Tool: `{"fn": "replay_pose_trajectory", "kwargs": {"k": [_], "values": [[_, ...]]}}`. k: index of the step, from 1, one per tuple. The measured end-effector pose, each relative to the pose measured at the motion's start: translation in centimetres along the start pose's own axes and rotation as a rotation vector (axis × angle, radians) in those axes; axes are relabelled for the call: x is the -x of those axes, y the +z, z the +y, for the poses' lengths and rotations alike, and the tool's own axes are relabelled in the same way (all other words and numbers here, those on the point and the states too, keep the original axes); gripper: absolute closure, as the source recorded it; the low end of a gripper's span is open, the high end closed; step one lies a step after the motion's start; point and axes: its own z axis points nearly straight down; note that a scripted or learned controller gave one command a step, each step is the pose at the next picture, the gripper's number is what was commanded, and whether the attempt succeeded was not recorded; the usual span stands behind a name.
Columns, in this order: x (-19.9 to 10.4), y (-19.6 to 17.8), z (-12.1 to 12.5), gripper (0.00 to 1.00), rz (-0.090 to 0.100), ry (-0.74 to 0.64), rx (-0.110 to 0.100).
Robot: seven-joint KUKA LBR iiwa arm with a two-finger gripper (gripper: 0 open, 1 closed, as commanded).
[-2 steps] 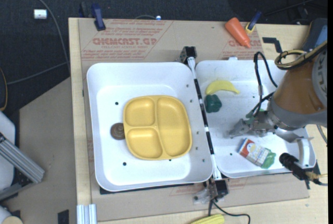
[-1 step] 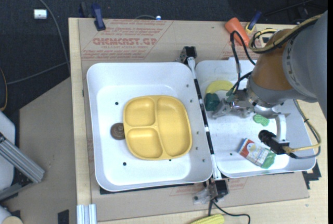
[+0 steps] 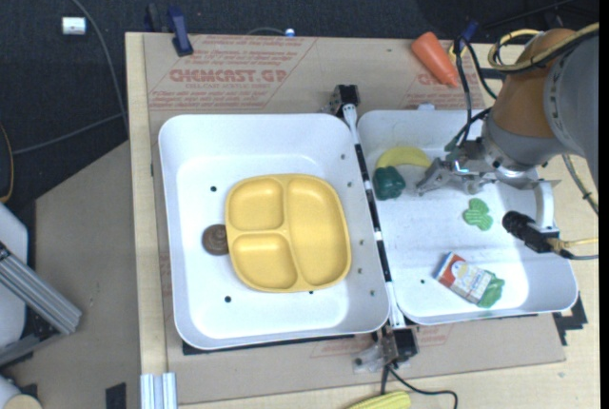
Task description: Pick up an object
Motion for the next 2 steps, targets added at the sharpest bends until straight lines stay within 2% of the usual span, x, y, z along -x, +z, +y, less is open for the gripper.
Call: {"fn": "replay_pose_trajectory", "kwargs": {"k": [1,2], "values": [[-5.43,-0.02,4.63,0.0,0.001,-0.003,0.0],[-5.35,-0.9,4.46,1.0,-0.001,-0.004,-0.007]]}}
